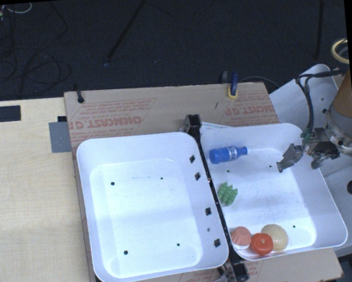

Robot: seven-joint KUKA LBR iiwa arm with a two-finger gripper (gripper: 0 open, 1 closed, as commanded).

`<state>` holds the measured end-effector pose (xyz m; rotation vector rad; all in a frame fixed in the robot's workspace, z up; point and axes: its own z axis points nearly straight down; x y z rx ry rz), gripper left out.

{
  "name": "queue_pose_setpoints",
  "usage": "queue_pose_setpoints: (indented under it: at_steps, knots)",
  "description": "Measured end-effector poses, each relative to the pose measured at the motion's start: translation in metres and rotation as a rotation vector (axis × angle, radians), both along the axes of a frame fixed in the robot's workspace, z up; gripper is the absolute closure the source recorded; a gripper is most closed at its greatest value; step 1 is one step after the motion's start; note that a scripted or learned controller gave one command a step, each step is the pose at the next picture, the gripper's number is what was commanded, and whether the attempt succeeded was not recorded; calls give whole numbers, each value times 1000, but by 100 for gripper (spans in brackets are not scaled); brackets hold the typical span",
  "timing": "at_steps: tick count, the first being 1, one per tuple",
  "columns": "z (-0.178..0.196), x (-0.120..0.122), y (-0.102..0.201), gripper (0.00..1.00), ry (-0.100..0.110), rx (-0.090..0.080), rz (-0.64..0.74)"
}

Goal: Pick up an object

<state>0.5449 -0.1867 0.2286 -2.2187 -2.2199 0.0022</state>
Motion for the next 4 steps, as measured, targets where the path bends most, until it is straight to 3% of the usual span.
queue_pose_setpoints:
  at_steps: [1,2,4]
  knots:
    - [33,-73,-28,0,1,0,-5]
    - [41,-70,-28,100,2,1,-2]
    - [-11,-70,-26,100,3,2,-1]
